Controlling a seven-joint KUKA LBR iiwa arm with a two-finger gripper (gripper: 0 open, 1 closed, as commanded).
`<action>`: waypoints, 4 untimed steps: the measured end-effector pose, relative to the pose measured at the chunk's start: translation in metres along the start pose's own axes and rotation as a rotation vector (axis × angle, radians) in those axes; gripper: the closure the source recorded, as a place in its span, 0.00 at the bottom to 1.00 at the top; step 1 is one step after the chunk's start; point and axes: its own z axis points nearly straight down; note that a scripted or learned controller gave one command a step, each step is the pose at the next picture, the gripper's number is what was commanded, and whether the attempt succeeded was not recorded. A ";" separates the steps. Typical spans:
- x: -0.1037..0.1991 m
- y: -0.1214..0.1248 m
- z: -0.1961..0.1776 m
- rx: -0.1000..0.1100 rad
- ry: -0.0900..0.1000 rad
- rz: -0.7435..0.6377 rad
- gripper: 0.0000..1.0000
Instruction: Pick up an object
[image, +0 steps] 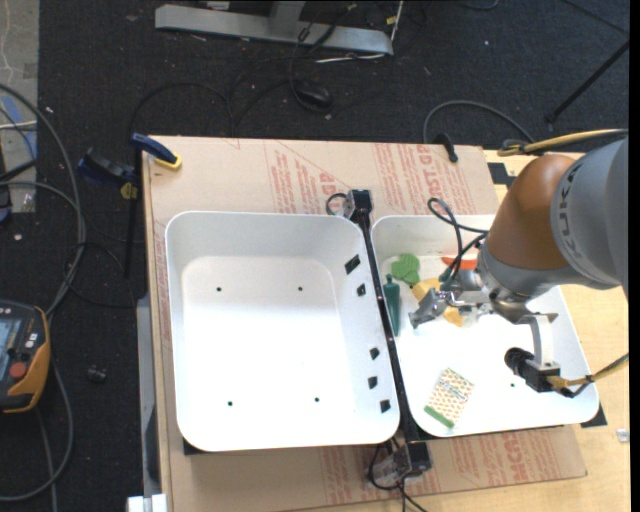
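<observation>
My gripper (428, 308) hangs low over the upper left part of the right bin (500, 415), reaching in from the right. Under and around it lie a yellow piece (428, 288) and another yellow bit (456, 319). A light green lump (405, 267) sits just beyond it. A dark green slender object (392, 300) lies against the bin's left wall, close to the gripper's left. A red piece (459, 262) peeks out behind the wrist. A patterned flat packet with a green end (449, 396) rests near the front of the bin, apart from the gripper.
The left bin (262, 330) stands beside the right one, with a black strip (378, 320) between them. Both rest on a cardboard-covered bench (290, 170). A blue and yellow clamp (155, 150) sits at its far left corner.
</observation>
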 end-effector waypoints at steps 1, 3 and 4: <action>0.016 0.045 0.006 -0.011 -0.006 0.003 0.00; 0.099 0.058 -0.096 -0.015 0.000 -0.005 1.00; 0.095 0.056 -0.092 -0.007 -0.002 0.001 0.00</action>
